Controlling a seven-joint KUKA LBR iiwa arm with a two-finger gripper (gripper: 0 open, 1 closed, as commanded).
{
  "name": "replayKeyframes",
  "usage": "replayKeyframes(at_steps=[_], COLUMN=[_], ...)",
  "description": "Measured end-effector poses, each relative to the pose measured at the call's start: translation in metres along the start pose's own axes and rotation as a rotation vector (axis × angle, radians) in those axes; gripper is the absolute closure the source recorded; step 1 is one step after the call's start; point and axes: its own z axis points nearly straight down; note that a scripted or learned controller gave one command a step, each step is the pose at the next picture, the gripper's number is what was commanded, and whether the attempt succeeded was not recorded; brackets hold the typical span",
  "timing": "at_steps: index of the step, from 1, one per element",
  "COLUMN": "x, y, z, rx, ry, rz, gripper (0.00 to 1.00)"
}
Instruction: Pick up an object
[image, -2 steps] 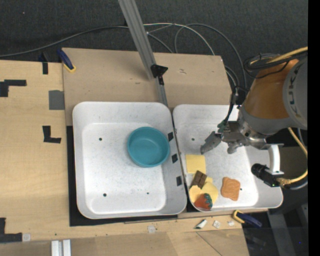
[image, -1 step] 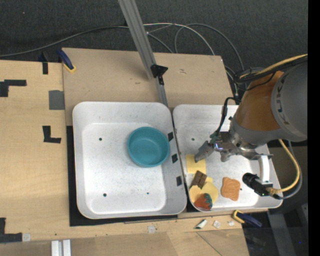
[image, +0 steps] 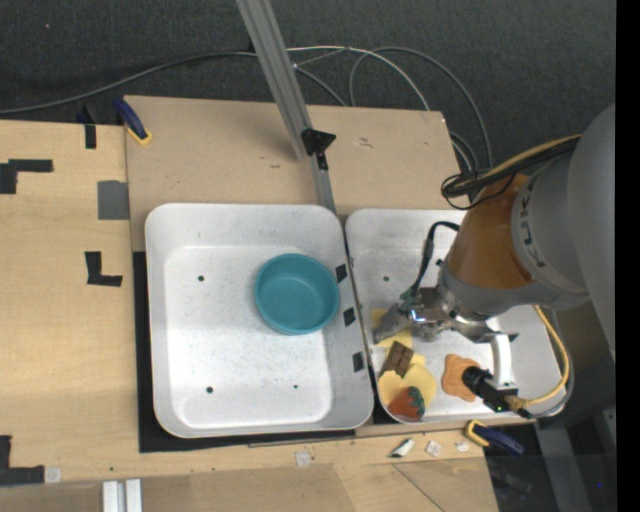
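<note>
Brown block (image: 399, 357) lies in your right bin (image: 395, 245), among yellow pieces, just below the jaws (image: 412, 318); I cannot tell whether they're open. It looks light and stiff; grip its long sides.

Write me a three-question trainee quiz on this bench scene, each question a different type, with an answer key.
1. True or false: the blue bowl sits in the left bin.
2. Multiple choice: the gripper is above which place? A) the left bin B) the right bin C) the bare bench beyond the bins
3. Fill in: the small items, among them a brown block and an orange piece, lie at the ____ end of the right bin.

Key: 1 true; 2 B; 3 near (the view's lower end).
</note>
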Motion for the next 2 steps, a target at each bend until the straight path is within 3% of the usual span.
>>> replayKeyframes(at_steps=[1, 2], x=[0.0, 0.0], y=[0.001, -0.003], z=[-0.013, -0.056], rx=[-0.004, -0.011], ry=[0.001, -0.001], rz=[-0.002, 0.0], gripper=[1.0, 1.0])
